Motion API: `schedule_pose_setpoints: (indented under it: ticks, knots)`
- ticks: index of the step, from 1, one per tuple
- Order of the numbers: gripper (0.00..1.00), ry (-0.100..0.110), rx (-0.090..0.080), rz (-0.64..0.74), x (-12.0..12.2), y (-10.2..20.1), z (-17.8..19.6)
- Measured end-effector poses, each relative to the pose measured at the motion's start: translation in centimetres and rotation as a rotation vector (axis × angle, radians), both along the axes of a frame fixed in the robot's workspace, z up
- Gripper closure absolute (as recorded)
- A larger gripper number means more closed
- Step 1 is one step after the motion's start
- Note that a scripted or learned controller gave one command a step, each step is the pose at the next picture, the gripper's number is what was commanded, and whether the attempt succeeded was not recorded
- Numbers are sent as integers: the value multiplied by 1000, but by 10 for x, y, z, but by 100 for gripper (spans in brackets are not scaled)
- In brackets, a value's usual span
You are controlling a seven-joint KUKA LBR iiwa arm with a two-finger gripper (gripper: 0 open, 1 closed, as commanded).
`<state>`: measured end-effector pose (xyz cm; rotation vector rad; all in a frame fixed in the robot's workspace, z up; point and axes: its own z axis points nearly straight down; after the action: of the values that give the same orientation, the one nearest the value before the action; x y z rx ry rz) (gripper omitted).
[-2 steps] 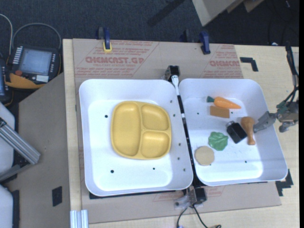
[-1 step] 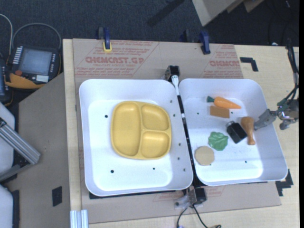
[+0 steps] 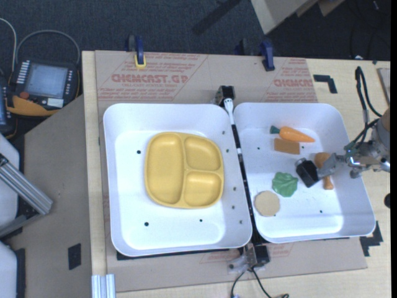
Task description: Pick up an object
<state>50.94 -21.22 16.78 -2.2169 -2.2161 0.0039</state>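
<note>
Objects for picking, all in the right bin (image 3: 310, 231):
- Orange carrot (image 3: 296, 134) with green top, lying near the far wall.
- Brown block (image 3: 286, 146), just beside the carrot on its near side.
- Green crumpled piece (image 3: 285, 184), mid-bin.
- Tan round disc (image 3: 267, 203), flat, just beside the green piece and close to the bin's left wall.
- Small orange-brown piece (image 3: 322, 160), right against the gripper; whether it is held cannot be told.

Gripper (image 3: 327, 169): low over the right half of the right bin, on the arm reaching in from the right. Open or closed cannot be told.

Left bin (image 3: 124, 166): holds one yellow divided plate (image 3: 184, 169) with three compartments, lying flat at the centre.

Bench (image 3: 93, 166): brown board with red lettering along the far edge, under both bins. Two blue clamps (image 3: 138, 45) grip that far edge.

Off the bench, left: control pendant (image 3: 44, 81) with a dark screen and looped cable.
</note>
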Motion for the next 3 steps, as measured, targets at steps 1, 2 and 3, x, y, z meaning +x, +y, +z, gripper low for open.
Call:
schedule_pose_setpoints:
  ticks: [1, 2, 3]
  knots:
    - [0, -1, 0, -1, 0, 0, -64]
    - [0, -2, -1, 0, -1, 0, -85]
    - [100, -6, -3, 0, 0, 0, -73]
